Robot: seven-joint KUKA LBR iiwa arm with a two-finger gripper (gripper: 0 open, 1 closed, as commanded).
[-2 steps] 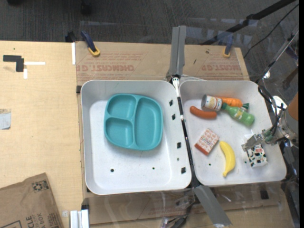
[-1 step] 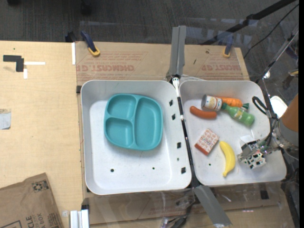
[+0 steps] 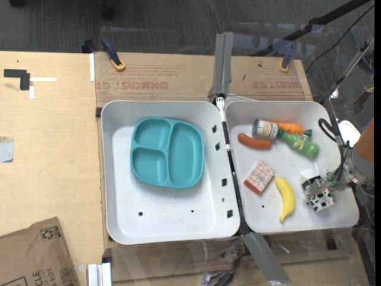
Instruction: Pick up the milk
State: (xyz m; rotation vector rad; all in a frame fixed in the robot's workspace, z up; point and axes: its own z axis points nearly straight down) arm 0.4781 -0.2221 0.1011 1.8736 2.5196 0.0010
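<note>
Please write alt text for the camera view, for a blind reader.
The gripper sits over the milk in the right bin, near a banana. The left bin holds a teal plate.

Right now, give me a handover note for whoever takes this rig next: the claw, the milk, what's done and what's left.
Claw: low in the right-hand shallow white bin, directly at the milk; grip cannot be judged.
Milk: small white carton with black patches, near that bin's front right corner, right of the yellow banana.
Done: claw is at the carton.
Left: confirm a grasp, then lift.
</note>
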